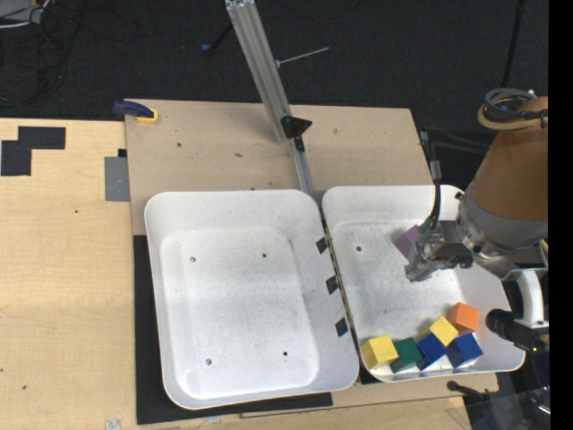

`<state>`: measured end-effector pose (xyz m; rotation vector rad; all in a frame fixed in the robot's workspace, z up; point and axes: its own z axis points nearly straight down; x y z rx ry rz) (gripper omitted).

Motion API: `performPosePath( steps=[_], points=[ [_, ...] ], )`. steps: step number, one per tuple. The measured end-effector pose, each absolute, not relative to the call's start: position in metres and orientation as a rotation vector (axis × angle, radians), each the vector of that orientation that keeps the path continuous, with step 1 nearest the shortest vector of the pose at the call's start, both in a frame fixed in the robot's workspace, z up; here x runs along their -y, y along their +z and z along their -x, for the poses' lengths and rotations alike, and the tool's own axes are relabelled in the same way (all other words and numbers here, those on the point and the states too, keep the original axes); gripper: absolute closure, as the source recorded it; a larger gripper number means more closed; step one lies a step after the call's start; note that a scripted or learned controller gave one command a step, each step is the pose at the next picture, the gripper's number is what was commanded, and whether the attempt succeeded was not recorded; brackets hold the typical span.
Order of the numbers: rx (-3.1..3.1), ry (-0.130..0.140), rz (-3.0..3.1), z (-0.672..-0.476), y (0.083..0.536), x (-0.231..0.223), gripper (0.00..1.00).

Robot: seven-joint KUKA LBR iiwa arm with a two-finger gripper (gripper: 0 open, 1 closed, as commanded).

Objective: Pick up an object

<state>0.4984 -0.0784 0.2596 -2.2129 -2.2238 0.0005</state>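
My gripper (423,262) hangs low over the middle of the right bin (376,213), reaching in from the right. A small purple block (408,237) lies just up and left of it, touching or very close to its tip; I cannot tell whether it is held. Along the bin's front right corner sits a cluster of blocks: a yellow one (380,349), a green one (406,354), a blue one (431,351), a second yellow one (443,331), an orange one (464,315) and another blue one (465,348).
The left bin (179,231) lies beside the right one, with black clips (329,283) along the shared edge. A slanted aluminium bar (264,70) rises behind the bins. The arm's bulky body (510,186) overhangs the right bin's right side.
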Motion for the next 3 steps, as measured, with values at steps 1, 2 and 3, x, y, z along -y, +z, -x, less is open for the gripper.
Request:
performPosePath(
  steps=[1, 2, 3],
  points=[
    [2.223, 0.004, 2.211, -0.506, 0.243, 0.021, 1.0],
    [2.222, 0.005, 2.212, -0.504, 0.227, -0.036, 1.0],
    [2.224, 0.002, 2.213, -0.505, 0.239, -0.091, 1.0]
  ],
)
